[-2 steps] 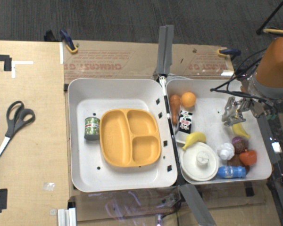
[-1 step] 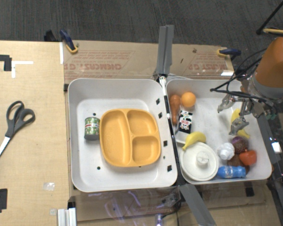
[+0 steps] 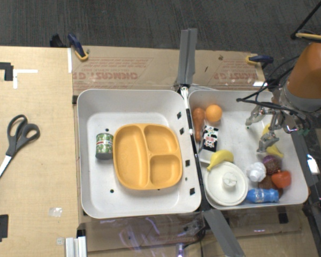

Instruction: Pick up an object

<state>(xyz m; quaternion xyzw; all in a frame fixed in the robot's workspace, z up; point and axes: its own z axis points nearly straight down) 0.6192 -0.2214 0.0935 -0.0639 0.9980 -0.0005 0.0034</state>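
Observation:
My gripper hangs over the right side of the right bin, open, with bare bin floor showing between its fingers. Just below it lie a small yellow item and a dark red fruit. Farther down are a red tomato, a white crumpled piece and a blue bottle. At the bin's left sit a carrot, an orange, a black-and-white carton, a banana and a white bowl.
The left bin holds a yellow divided plate and a green can. Scissors lie on the bench at far left. A grey divider post stands behind the bins. Cables trail by the arm.

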